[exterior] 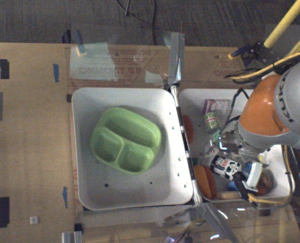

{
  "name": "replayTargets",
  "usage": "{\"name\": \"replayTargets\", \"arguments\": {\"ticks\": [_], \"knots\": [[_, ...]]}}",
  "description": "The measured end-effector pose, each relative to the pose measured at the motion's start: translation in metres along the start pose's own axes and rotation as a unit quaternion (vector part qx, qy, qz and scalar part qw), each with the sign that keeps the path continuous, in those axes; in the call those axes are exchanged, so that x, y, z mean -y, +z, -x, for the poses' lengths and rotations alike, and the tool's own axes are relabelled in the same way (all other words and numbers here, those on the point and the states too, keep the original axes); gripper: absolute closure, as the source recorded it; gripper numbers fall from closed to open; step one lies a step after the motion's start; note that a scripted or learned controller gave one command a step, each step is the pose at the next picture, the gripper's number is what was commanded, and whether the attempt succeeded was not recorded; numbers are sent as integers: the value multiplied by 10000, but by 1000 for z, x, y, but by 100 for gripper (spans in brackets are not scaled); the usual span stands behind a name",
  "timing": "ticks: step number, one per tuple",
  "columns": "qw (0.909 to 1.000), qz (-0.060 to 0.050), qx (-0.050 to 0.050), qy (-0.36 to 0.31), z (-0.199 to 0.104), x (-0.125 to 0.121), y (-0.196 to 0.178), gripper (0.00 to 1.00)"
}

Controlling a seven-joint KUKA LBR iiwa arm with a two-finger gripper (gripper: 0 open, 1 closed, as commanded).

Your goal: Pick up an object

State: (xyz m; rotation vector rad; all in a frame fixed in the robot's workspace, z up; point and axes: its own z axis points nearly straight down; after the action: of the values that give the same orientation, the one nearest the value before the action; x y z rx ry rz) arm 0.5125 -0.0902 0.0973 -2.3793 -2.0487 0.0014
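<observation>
So the left bin (86, 186) on the surface (28, 135) has a green divided plate (125, 139) sitting tilted near its middle. In the right bin (193, 97) there's a red thing (188, 128) along the 9 o'clock wall, an orange one (204, 181) at 7 o'clock, and a small printed packet (213, 113) up at 11. The arm (269, 110) comes in from 3 o'clock, and the hand (230, 168) is low over a black-and-white cow-print object (226, 166) near the middle. Honestly can't tell how far open it is or if it's got hold of anything.

Single fixed cam, overhead.
Looks down at a slant on both bins (124, 97); arm (271, 110) enters from 3 o'clock.
</observation>
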Motion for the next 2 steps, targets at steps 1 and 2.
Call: {"name": "replayTargets", "arguments": {"ticks": [1, 2], "knots": [[9872, 8, 5, 1596, -33, -106, -88, 0], [9933, 14, 3, 1154, 12, -116, 8, 0]]}}
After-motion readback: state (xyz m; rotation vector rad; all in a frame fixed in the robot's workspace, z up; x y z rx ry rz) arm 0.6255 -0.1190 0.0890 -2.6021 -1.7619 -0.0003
